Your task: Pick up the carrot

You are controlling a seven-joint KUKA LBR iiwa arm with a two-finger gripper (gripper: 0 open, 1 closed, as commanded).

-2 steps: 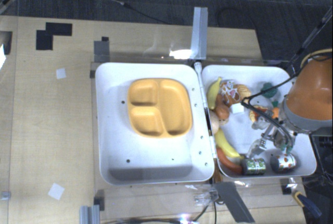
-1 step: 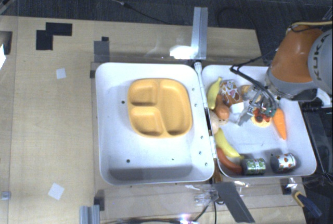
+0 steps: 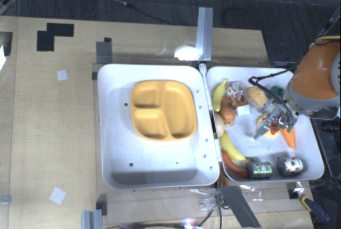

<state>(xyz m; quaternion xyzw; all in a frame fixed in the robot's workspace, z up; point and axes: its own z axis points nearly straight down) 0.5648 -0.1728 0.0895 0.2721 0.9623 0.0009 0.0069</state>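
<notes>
on the pale worktop (image 3: 48,132) the left bin (image 3: 114,169) carries a yellow divided plate (image 3: 162,109), lying well apart from the work, while the right bin (image 3: 314,166) crowds bananas (image 3: 219,95), cans (image 3: 260,170) and other play food along its edges. the claw (image 3: 273,122) hangs low over the middle of that bin, just beside the carrot (image 3: 288,138) lying near the right wall, likely lined up for a grab. i cannot tell whether the claw is spread or closed, and no carrot shows between its tips.
</notes>
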